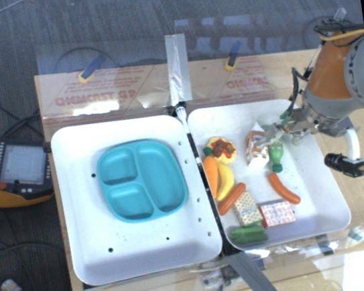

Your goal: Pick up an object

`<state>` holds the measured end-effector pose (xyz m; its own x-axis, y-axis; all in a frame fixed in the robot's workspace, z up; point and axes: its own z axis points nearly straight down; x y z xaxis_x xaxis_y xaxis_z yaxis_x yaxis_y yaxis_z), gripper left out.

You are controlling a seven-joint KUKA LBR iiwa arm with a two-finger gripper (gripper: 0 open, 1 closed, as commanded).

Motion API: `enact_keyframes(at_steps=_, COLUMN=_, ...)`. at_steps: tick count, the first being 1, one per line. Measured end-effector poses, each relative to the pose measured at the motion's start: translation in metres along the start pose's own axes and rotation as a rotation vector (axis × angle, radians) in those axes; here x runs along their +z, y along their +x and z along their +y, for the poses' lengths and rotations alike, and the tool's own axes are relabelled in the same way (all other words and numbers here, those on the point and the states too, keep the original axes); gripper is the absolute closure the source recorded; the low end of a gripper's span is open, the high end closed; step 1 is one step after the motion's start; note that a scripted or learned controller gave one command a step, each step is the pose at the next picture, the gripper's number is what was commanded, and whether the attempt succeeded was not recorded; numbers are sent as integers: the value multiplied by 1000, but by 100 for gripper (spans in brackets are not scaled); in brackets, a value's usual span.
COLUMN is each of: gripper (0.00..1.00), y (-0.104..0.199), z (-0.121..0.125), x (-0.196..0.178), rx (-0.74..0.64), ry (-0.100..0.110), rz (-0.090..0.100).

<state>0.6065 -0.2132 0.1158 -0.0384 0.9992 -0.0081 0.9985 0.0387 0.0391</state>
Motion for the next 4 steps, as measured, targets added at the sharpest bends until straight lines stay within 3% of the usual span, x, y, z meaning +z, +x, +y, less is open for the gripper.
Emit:
enact_keyframes(at_steps=1, gripper=0, y=48, z=-71, x=-16, rx=97, ry=33, rz=7)
enact_keyframes(at_steps=2, gripper=0, y=49, z=-74, x=3, rx=127, ry=-2, rz=11)
enact_keyframes(at_steps=3, gripper=0, y=43, z=-99, x=1, rx=120, ry=-28, rz=-14)
enact_keyframes(at_steps=4, gripper=0, y=40, z=-99, x=2, rx=193, ry=-11, rz=-3)
